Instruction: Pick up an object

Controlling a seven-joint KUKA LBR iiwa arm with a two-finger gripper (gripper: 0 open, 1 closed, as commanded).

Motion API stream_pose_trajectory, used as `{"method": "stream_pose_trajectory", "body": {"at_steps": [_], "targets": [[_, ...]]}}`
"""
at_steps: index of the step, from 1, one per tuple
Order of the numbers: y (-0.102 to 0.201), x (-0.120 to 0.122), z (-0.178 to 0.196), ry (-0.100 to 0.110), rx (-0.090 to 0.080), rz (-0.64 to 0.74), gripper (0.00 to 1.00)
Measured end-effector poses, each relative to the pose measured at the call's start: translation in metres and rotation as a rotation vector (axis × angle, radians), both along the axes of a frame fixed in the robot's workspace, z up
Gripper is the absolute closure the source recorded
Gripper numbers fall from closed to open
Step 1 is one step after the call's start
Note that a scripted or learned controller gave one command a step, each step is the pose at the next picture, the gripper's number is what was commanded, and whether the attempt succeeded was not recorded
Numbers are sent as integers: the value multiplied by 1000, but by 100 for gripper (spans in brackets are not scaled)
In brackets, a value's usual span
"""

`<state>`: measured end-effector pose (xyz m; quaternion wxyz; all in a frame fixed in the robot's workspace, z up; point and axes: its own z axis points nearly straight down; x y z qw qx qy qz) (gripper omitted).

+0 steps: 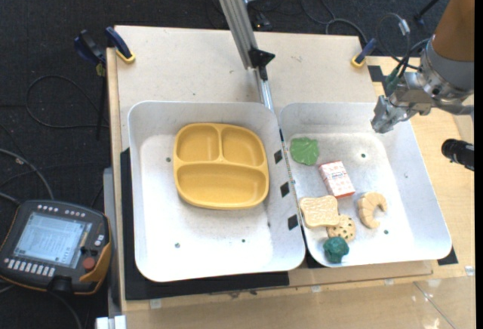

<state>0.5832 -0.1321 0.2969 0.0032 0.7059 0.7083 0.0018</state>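
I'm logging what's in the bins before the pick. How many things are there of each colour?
Green: 2, leaf and broccoli
Tan: 3, toast, cookie, croissant
Red and white: 1, box
Yellow: 1, tray
Total: 7

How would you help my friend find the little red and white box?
Look in the right-hand shallow white bin, among the toy foods. The small red and white box lies near the middle, between the flat green leaf and the tan toast slice. It alone has straight edges and red print.
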Motion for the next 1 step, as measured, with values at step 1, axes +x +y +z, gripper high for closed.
{"method": "stream_pose_trajectory", "body": {"at_steps": [1], "targets": [[51, -10, -21, 9, 4, 4, 100]]}}
